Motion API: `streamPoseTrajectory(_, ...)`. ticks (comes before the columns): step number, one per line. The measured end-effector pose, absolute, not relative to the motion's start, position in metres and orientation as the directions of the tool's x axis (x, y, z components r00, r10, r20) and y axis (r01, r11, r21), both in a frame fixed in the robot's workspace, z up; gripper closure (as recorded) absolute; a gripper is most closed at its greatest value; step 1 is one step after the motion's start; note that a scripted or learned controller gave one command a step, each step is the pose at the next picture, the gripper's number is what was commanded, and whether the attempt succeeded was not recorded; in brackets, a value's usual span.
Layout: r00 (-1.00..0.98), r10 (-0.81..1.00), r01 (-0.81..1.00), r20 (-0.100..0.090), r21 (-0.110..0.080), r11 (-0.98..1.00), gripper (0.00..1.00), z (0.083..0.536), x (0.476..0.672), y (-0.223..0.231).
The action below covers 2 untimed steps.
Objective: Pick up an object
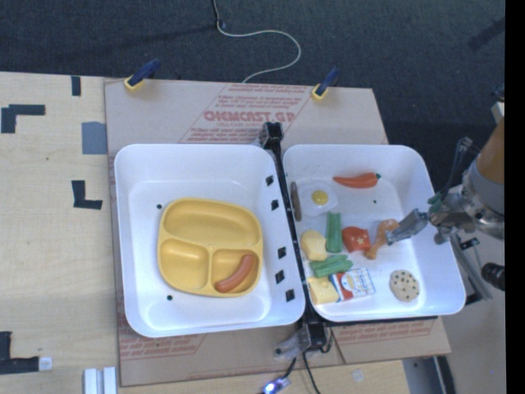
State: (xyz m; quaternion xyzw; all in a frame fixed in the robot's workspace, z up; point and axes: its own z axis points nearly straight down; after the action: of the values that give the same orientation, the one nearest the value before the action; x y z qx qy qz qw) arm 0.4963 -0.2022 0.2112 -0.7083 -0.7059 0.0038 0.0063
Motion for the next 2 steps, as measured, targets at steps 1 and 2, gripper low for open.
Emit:
streamPoseTrajectory(1,-0.001,1.000,1.000,0.000,-0.002,0.001,0.00,0.218,0.499,-0.202)
streamPoseTrajectory(2,-0.001,1.000,1.000,0.001,-0.005,0.001,0.00,0.164,0.506,-0.209)
